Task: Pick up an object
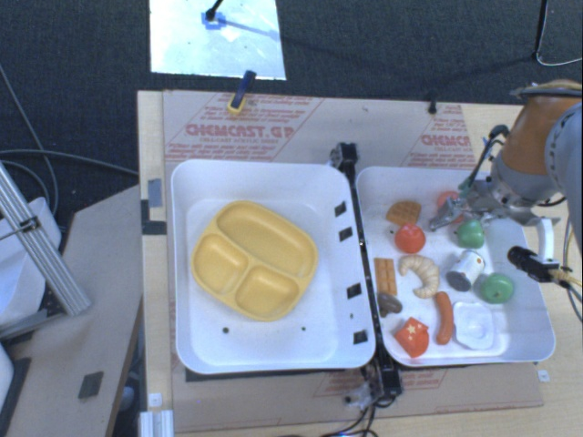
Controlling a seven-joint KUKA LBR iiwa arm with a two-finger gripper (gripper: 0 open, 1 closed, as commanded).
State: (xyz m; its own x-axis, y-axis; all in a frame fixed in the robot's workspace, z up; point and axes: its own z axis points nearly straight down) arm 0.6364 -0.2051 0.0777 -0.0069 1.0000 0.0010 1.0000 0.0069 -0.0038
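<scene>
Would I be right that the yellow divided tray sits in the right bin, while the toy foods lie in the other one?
Not quite: the camera view shows the yellow divided tray in the left bin. The toy foods lie in the other one, the right bin.

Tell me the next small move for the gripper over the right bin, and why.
Probably lower the gripper a little onto the green ball just beside it, then close. The gripper hangs over the right bin's upper part with nothing visibly between its fingers, and that ball looks like the nearest item with some free space around it.
</scene>
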